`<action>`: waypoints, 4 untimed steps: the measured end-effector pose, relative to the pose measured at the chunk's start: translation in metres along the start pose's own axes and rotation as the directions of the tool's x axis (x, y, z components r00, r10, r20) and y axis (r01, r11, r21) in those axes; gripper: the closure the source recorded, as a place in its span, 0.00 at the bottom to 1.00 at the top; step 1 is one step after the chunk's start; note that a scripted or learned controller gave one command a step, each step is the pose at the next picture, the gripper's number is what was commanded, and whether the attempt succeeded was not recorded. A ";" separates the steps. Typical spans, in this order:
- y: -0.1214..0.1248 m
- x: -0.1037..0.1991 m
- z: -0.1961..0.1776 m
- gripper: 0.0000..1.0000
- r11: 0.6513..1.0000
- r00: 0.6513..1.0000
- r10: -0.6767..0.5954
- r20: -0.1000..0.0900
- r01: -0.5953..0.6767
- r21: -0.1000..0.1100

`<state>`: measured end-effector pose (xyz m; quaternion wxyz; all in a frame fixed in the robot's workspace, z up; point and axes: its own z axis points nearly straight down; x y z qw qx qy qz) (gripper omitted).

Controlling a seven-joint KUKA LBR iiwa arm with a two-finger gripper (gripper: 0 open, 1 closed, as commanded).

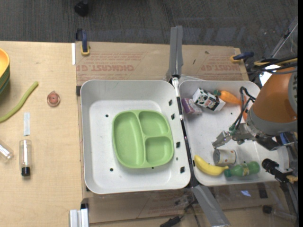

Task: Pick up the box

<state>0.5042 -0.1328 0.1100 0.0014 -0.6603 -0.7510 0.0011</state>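
**Box lies untouched at the far edge of the right bin**

One box (208,100), white with black print too small to read, lies tilted near the far edge of the right bin (203,131), toward its far-left corner. A purple item (191,107) touches it on the left; what it is cannot be made out. One carrot (230,97) lies just beside the box on the right.

The gripper (226,138) hangs over the middle of the same bin, well apart from the box, with nothing between its fingers; whether they are spread or closed cannot be told. Below it, at the near edge, sit one can (224,156), one banana (209,167) and one green bottle (242,170), packed close together. The arm (277,103) covers the bin's right edge.

The left bin (94,126) holds one green tray (142,138) with three compartments. Cardboard (123,63) behind the bins carries red lettering, upside down, reading CHEMCAST GP.

On the bench (42,141) left of the bins lie one green bean (20,104), one small pink disc (53,99) and three small tube-like items (25,157), one cut off by the edge. A yellow bowl (3,74) is cut off at the far left.
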 end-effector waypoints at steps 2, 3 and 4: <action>-0.023 0.012 0.007 1.00 0.996 0.996 0.090 0.002 -0.090 -0.011; -0.012 0.057 -0.130 1.00 0.989 0.989 0.150 0.002 -0.150 -0.002; -0.012 0.056 -0.138 1.00 0.989 0.989 0.148 0.005 -0.148 0.000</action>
